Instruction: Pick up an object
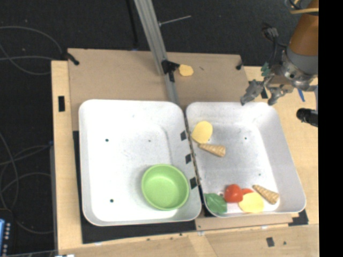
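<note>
The arm enters from the right. The tool sits above the far right corner of the right bin, over its rim, with its two fingers spread apart and nothing between them.

Right bin contents:
- A pale yellow rounded piece near the left wall, with a tan cone touching its near side.
- At the near edge, a green piece, a red piece, a yellow piece and a second tan cone, clustered closely together.

The left bin holds a green bowl, upright, near its near right corner.

On the table beyond the bins, a small yellow object lies beside the base of a slanted metal post.

All objects in the right bin lie well apart from the tool.
</note>
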